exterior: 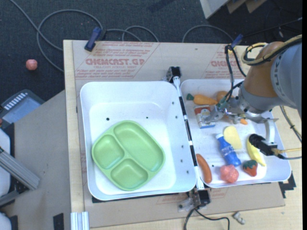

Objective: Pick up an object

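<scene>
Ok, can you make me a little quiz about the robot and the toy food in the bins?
1. True or false: the green tray lies in the left bin.
2. Which lies nearest the gripper? A the carrot, B the strawberry, C the hot dog.
3. Fill in: the blue bottle lies right beside the ____ lemon.

Key: 1 true; 2 A; 3 yellow.
</scene>
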